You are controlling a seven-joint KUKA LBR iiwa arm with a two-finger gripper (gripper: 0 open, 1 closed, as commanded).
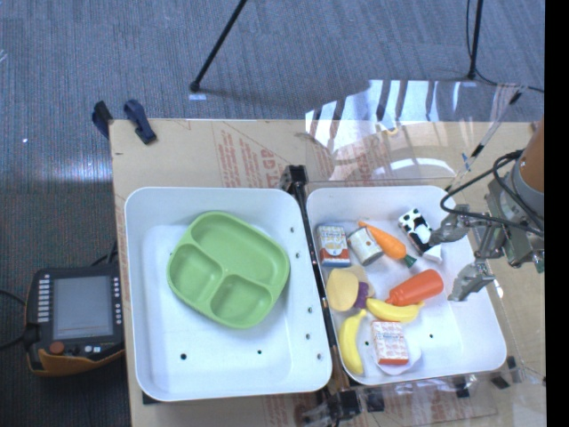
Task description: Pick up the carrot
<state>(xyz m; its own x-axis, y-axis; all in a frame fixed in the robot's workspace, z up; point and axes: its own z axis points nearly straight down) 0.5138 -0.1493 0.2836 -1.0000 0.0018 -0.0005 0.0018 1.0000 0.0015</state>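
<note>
The carrot (pixel 385 238) is small and orange with a green stub. It lies slantwise in the right bin (pixel 476 345), between a grey can (pixel 364 245) and a black-and-white carton (pixel 414 229). My gripper (pixel 460 258) hangs over the right side of that bin, to the right of the carrot and apart from it. It is open, one finger (pixel 452 230) near the carton and the other nearer the front, with only bin floor between them.
Also in the right bin are a fat orange-red vegetable (pixel 416 287), two bananas (pixel 392 310), a potato (pixel 341 289) and two small boxes (pixel 334 245). The left bin (pixel 151 354) holds a green divided plate (pixel 228 269). A pendant (pixel 78 314) lies left of the bench.
</note>
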